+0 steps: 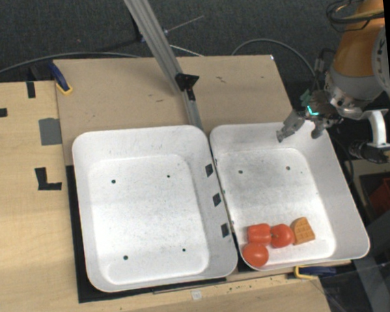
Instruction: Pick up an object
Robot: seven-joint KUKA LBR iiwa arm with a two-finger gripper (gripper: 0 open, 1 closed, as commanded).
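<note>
The left bin (145,205) shows bare white floor. In the right bin (281,191), red pieces (266,241) and a tan block (302,231) cluster touching at the near edge. The gripper (304,126) hovers over the far right corner, fingers spread, nothing between them.

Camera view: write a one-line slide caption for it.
KUKA arm's gripper open over the right bin's far edge; red items and a tan block lie at its near end.
</note>
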